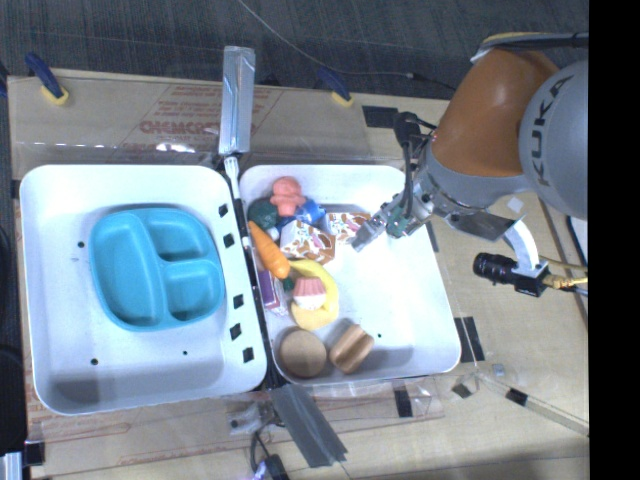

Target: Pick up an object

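Two smooth white plastic bins (60, 228) with a slight sheen. A matt blue plastic tray (155, 268) sits at nine o'clock. Glossy plastic toy food (300, 268) clusters near centre. The arm's orange band (490, 108), at two o'clock, looks glossy.

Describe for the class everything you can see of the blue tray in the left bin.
The blue tray is a light blue, rounded dish that looks like smooth plastic. It has three compartments: one large one on the left and two smaller ones on the right, split by raised ridges. It lies flat, open side up, near the middle of the left white bin, resting on the bin's floor. Nothing sits in it.
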Robot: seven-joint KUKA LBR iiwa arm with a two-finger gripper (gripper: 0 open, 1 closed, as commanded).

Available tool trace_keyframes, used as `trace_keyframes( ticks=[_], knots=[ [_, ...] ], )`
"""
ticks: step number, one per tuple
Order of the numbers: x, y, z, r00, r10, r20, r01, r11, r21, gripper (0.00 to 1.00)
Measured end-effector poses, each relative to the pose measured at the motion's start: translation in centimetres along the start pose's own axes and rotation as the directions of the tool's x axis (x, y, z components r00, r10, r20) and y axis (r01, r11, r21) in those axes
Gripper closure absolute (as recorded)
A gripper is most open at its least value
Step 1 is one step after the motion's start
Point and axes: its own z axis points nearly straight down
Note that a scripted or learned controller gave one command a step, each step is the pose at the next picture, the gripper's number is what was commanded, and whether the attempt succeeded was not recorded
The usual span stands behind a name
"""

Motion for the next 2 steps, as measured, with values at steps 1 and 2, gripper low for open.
trace_keyframes(
  ticks=[1, 2],
  knots=[
    [0.0, -0.1, 0.1, 1.000, 0.000, -0.002, 0.000, 1.000, 0.002, 0.00],
    [3.4, -3.9, 8.0, 1.000, -0.013, -0.008, 0.013, 1.000, 0.008, 0.00]
  ],
)
